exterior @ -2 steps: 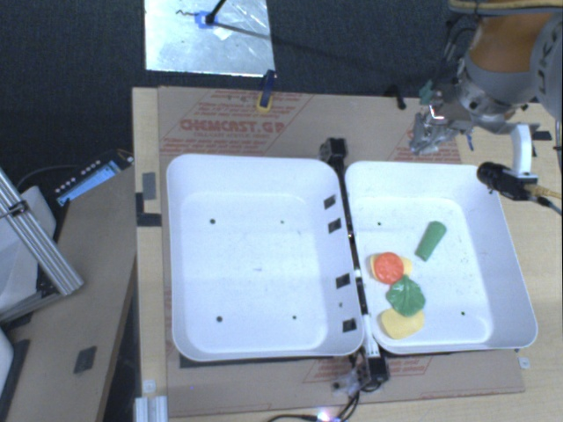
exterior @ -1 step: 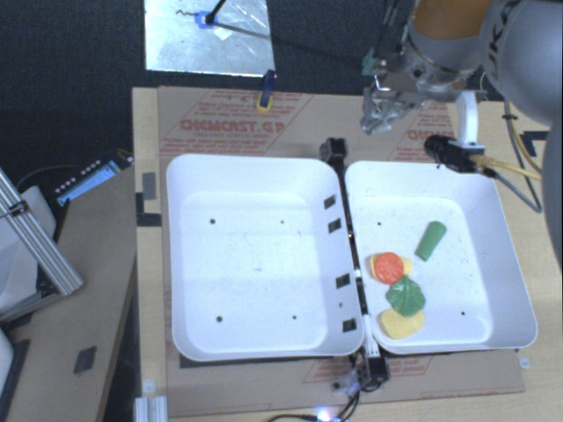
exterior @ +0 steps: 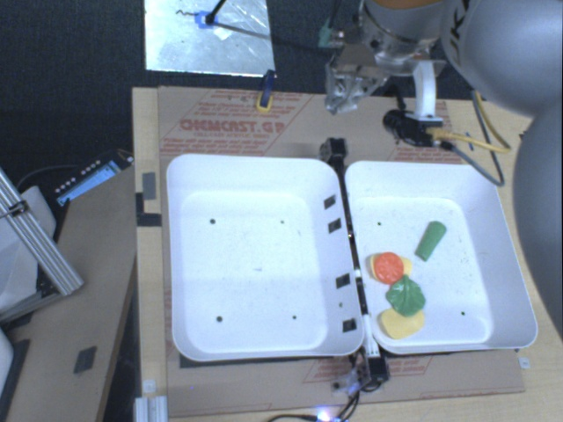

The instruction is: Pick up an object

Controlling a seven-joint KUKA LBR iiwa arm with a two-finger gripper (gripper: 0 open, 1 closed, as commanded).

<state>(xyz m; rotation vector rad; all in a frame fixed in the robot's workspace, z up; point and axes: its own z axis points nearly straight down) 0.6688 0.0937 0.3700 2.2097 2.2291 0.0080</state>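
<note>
The right bin (exterior: 493, 262) holds several small objects. A green cylinder (exterior: 430, 240) lies toward its middle right. An orange-red round piece (exterior: 387, 266) sits near the divider, a dark green leafy piece (exterior: 406, 297) lies just below it, and a yellow piece (exterior: 401, 324) rests at the bin's front. My gripper (exterior: 345, 93) hangs high above the bench behind the bins, near the top of the divider, far from all the objects. Nothing shows between its fingers.
The left bin (exterior: 189, 236) stands beside the right one, joined by a black clipped divider (exterior: 345, 236). A shiny metal sheet (exterior: 209, 23) lies at the back left. The arm's grey body (exterior: 501, 33) and cables (exterior: 466, 139) crowd the upper right.
</note>
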